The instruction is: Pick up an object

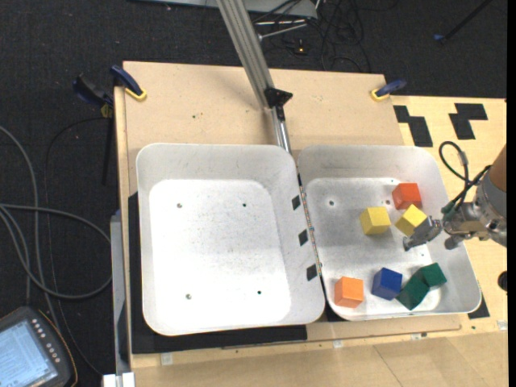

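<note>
Two white bins are seen side by side on the worktop (210, 111). The left bin (153, 240) and the right bin (339, 168) are touching. In the right bin, six blocks are noted: orange-red block (407, 193), yellow blocks (375, 220) and (412, 218), orange block (349, 290), blue block (388, 283), green blocks (422, 285). The gripper (426, 234) is positioned at the right edge, just beside the nearer yellow block.
</note>
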### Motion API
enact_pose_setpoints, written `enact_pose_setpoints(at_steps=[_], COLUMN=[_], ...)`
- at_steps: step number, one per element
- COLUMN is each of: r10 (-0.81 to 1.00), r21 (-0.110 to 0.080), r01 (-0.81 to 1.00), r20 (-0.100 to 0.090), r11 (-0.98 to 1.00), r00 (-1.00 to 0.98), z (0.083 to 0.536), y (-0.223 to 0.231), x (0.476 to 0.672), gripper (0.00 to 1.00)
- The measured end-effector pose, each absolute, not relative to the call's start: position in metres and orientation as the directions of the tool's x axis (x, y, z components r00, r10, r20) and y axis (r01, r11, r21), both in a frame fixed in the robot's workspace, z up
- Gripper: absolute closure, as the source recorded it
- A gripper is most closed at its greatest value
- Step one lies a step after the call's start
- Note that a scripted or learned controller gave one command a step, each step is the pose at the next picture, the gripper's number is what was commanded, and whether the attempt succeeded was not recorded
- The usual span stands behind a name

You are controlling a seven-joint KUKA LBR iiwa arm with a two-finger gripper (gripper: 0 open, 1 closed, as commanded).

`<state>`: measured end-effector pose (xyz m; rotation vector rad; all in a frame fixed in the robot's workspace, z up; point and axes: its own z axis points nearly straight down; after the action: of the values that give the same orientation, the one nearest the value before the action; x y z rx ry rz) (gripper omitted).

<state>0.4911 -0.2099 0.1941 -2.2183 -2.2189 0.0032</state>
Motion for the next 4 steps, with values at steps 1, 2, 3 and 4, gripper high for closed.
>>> enact_pose_setpoints(at_steps=[1, 2, 3, 4], r10=[1.000, 1.000, 1.000, 1.000], r21=[-0.005, -0.005, 0.001, 0.007], r01=[1.000, 1.000, 1.000, 1.000], r20=[0.001, 0.002, 0.000, -0.003], r11=[-0.001, -0.001, -0.001, 0.004], r00=[0.001, 0.001, 0.001, -0.004], z=[0.150, 0.097, 0.110, 0.172], y=[-0.213, -0.212, -0.212, -0.212], x=[0.491, 0.490, 0.492, 0.500], gripper=[0.00, 0.00, 1.00, 1.00])
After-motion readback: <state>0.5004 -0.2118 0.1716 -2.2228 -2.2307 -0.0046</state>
